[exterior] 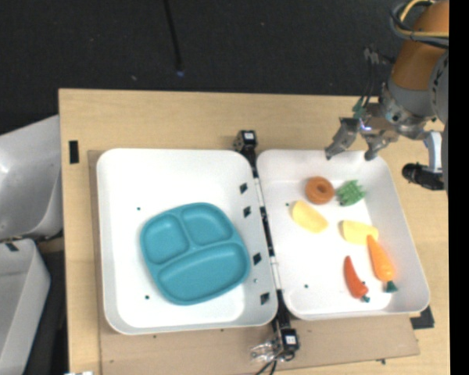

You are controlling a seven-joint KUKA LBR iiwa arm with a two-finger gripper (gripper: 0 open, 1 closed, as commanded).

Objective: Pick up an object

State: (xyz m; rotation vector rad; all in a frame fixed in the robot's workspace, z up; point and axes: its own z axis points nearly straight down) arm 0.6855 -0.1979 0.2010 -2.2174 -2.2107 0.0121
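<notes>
**A:** Camera view: our tool (352,148) hangs over the back rim of the right shallow white plastic bin (402,209), fingers spread wide, nothing between them. Candidates all sit in that bin: round orange ring-shaped toy (320,190), small green leafy toy (349,193), pale yellow rounded toy (308,216), yellow wedge-shaped toy (358,230), orange toy carrot (381,261), red toy chilli (354,277).

**B:** Risks?

**A:** Ring and green piece look touching. If we go for either, we'd expect a finger to land on the neighbour and shove both. Wedge and carrot also sit just beside each other, same issue. Carrot and chilli lie near the front-right wall, so a finger could clip the rim there.

**B:** Best pick?

**A:** We'd judge the pale yellow rounded one: open floor to its left and in front. It's smooth and rounded though, so it may squirt out if we close off-centre.

**B:** Room to move?

**A:** Left half of the right bin is bare, good for descent. The divider clips between the bins and the left white bin (117,209) holding the teal sectioned plastic plate (194,252) are well apart from our path. The tan wooden worktop (180,119) behind is open for retreat.
</notes>
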